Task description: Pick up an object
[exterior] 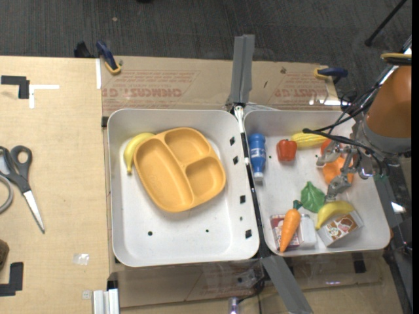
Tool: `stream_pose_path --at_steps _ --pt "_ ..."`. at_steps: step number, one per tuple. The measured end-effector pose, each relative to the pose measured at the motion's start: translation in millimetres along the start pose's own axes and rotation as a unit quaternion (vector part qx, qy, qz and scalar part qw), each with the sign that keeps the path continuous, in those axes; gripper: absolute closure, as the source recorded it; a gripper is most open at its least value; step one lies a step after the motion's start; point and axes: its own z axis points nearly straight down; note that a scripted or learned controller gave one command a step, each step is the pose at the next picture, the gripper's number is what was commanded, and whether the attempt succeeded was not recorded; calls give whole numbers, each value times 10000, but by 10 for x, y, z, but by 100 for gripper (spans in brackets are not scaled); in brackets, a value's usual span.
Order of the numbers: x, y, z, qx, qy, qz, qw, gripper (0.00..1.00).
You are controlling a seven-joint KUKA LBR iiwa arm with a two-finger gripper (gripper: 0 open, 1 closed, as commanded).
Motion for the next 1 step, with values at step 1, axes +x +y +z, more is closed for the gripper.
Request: stream_pose_path --at_steps 1 --pt "-18 8 -103 2 -26 -9 10000 100"
